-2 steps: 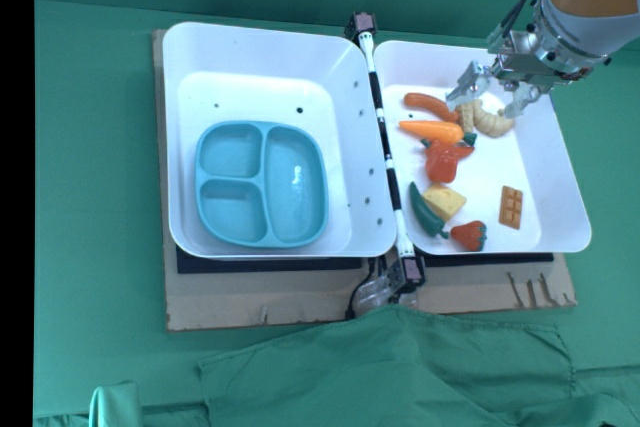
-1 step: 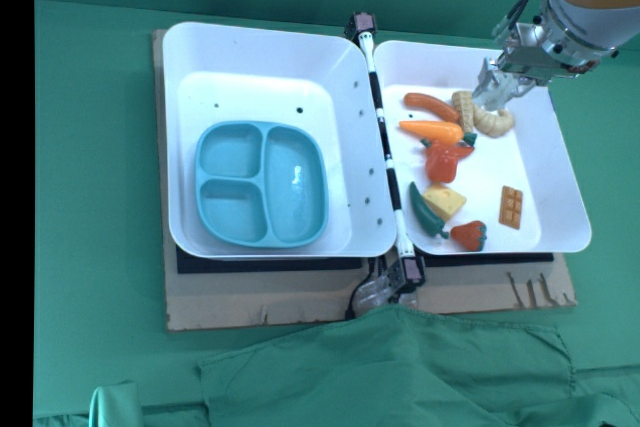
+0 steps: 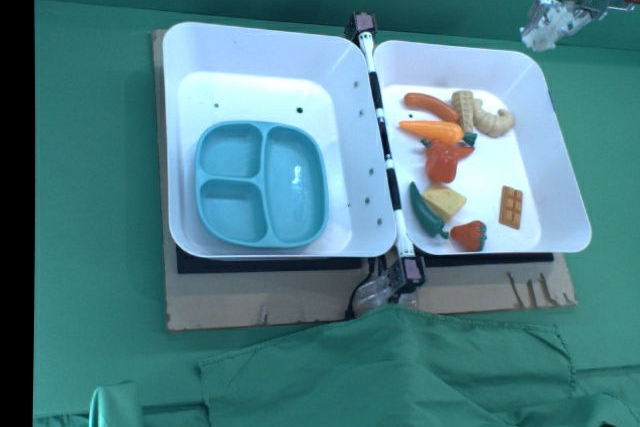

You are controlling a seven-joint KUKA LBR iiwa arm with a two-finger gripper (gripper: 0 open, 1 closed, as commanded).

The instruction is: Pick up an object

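The right bin (image 3: 560, 177) holds several toy foods: a red sausage (image 3: 430, 104), an orange carrot (image 3: 432, 129), a beige ginger-like piece (image 3: 482, 115), a red pepper (image 3: 445, 161), a yellow wedge (image 3: 444, 202), a green pepper (image 3: 424, 213), a strawberry (image 3: 469, 235) and a brown chocolate bar (image 3: 511, 207). My gripper (image 3: 543, 28) hangs at the upper right, above and beyond the right bin's far corner, well clear of the foods. Nothing shows between its fingers.
The left bin (image 3: 180, 65) holds a teal divided plate (image 3: 261, 182). A black-and-white bar (image 3: 385, 147) runs between the bins. Both bins rest on a cardboard sheet (image 3: 250, 300) on the green bench. Green cloth (image 3: 400, 370) lies bunched at the front.
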